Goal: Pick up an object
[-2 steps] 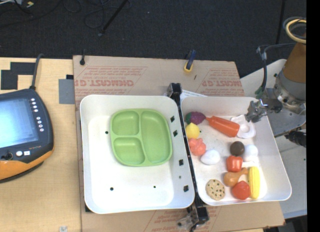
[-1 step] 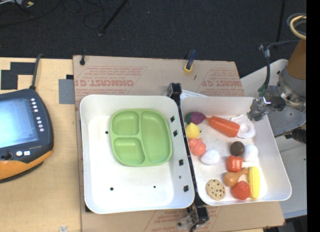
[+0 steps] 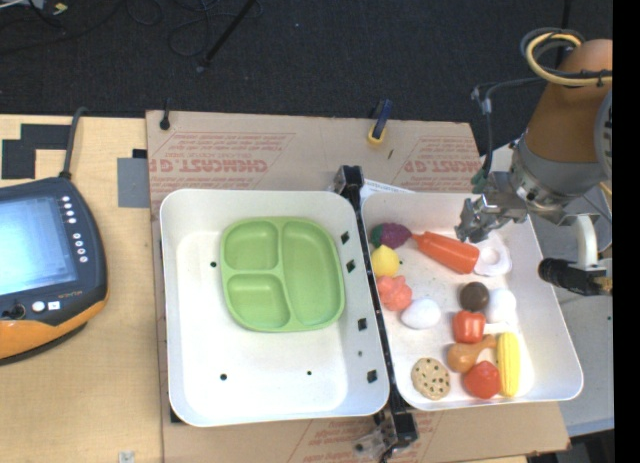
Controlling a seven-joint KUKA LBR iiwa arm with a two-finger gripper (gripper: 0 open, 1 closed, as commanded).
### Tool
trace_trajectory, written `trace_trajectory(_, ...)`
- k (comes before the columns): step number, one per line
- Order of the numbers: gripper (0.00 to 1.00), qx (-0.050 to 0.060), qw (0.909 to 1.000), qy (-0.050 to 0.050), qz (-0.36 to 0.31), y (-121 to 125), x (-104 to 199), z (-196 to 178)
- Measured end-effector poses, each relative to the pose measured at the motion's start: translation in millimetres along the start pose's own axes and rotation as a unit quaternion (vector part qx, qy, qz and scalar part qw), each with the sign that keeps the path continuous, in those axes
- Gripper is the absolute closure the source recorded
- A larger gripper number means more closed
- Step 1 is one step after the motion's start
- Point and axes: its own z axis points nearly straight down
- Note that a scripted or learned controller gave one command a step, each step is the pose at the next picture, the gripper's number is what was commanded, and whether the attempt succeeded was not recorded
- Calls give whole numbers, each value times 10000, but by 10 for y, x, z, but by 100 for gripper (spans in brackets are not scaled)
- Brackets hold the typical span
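Observation:
My gripper (image 3: 479, 221) hangs over the upper right part of the right bin (image 3: 560, 336), just above the thick end of an orange carrot (image 3: 447, 249). The carrot lies slanted on the bin floor, its right end against a small white piece (image 3: 493, 260). Nothing visibly hangs from the gripper. Also in this bin are a purple item (image 3: 395, 235), a yellow lemon (image 3: 386, 260), a pink strawberry (image 3: 395, 294), a white egg (image 3: 421, 313), a brown ball (image 3: 474, 296), a red pepper (image 3: 468, 326), corn (image 3: 508, 362), a tomato (image 3: 482, 379) and a cookie (image 3: 432, 377).
The left bin (image 3: 190, 351) holds a green divided plate (image 3: 281, 274). A black divider (image 3: 366, 291) runs between the bins. A handheld control pendant (image 3: 45, 261) lies on the bench at far left. The grey arm with its orange band (image 3: 565, 121) enters from the right.

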Motion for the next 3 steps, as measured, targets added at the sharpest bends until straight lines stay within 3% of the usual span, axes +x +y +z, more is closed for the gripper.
trace_trajectory(2, 100, -4, 10000, -10, 8, 199, 1101, -98)
trace_trajectory(3, 100, 0, 10000, -12, 15, 182, 1020, -110)
